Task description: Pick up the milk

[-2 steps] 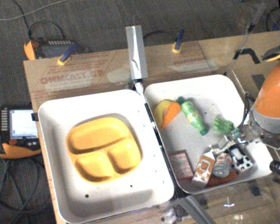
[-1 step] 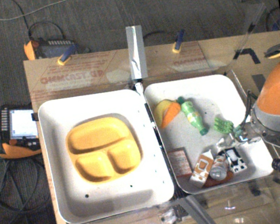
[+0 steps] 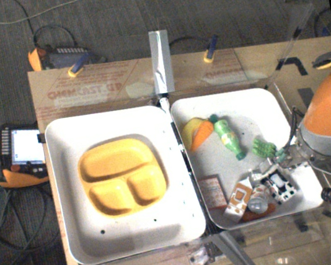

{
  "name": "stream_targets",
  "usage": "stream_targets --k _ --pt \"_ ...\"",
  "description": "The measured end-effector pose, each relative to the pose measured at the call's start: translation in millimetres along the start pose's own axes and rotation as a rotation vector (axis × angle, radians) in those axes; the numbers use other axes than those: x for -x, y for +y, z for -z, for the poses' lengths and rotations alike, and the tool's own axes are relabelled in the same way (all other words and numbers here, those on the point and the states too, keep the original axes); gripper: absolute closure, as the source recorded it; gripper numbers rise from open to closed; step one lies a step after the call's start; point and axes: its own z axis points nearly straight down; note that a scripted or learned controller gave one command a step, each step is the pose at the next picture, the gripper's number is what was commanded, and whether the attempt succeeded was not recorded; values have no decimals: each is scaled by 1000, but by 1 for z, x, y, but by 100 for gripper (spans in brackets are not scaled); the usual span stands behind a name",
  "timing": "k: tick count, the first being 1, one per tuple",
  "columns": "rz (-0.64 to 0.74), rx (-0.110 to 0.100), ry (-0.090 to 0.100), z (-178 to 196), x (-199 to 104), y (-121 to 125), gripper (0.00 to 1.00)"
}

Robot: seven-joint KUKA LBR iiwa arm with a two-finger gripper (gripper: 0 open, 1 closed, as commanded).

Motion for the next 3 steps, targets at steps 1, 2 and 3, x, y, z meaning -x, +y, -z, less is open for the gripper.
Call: stream_targets --k 1,2,3 --pt "2 -1 3 8 -2 1 100" --pt "2 -1 3 8 -2 1 0" --pt "4 -2 7 16 -4 1 100"
